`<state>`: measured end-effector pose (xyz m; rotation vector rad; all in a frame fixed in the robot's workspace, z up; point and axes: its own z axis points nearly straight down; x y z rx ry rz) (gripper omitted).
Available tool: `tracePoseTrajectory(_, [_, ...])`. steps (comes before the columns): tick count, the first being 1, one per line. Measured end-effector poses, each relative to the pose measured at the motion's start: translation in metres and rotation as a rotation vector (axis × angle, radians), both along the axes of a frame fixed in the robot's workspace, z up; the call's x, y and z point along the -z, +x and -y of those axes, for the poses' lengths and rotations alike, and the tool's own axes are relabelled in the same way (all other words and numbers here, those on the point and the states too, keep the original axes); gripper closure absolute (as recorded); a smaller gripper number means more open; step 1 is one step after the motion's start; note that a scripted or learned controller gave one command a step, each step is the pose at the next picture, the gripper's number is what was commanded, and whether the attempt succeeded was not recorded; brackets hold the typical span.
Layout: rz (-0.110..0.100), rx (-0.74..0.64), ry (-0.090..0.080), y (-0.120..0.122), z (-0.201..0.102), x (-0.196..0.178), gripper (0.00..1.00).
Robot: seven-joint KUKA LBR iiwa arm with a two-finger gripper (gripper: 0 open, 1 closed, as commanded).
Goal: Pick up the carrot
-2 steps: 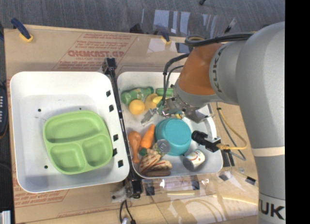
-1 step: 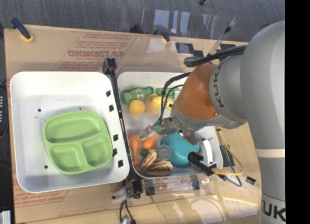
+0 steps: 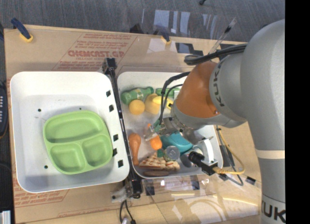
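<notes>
While the left bin (image 3: 24,121) carries a green divided plate (image 3: 77,141) with three compartments, lying toward its near side, the right bin (image 3: 127,80) is crowded with toy food. A black clip strip (image 3: 116,116) runs along the seam where the two bins meet on the desk (image 3: 72,43), whose brown surface bears red printed lettering.

Just inside the right bin's left wall lies the carrot (image 3: 134,145), orange, standing roughly on end along the wall, its lower end close to a sandwich-like piece (image 3: 156,162) at the bin's near edge. Toward the far side of that bin sits a green item (image 3: 135,94), with a yellow lemon-like ball (image 3: 136,106) just before it and a second yellow piece (image 3: 154,104) beside that. A small orange ball (image 3: 155,143) lies near the middle of the bin, a little right of the carrot and apart from it, with a teal object (image 3: 177,143) just to its right.

From the right the grey arm (image 3: 252,87) with its orange band (image 3: 196,94) reaches over the bin, covering much of its right half. Its tool (image 3: 157,130) hangs above the middle of the bin, close over the small orange ball and to the right of the carrot; nothing can be made out between its fingers, and how far they are parted cannot be told from this angle. The carrot lies untouched on the bin floor.
</notes>
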<state>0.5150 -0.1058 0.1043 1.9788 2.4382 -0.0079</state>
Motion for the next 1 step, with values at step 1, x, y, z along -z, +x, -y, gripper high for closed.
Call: tracePoseTrajectory(1, [-0.002, 0.007, 0.003, -0.0251, -0.003, -0.0421, 1.0])
